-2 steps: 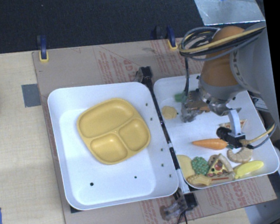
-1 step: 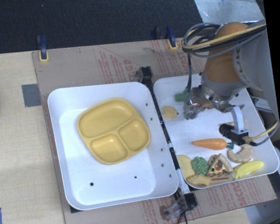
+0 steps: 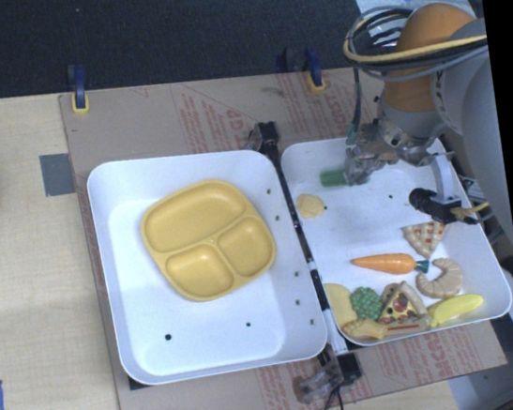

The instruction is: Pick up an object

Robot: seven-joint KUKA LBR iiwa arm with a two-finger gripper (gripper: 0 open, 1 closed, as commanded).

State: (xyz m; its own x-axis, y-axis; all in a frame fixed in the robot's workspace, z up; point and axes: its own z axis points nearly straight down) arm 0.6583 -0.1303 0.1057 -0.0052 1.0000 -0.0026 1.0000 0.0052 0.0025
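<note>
Near the right bin's far rim, the hand touches a green piece.

2 white bins on brown cardboard with faint red print. Left of the right bin: yellow 3-compartment tray. In the right bin: green piece at the far edge, pale tan round piece by the near-left wall, orange carrot with green tip, tan-red pizza slices, yellow banana, dark green bumpy piece. Arm grey, orange band. Blue clamps on the cardboard's far edge.
</note>
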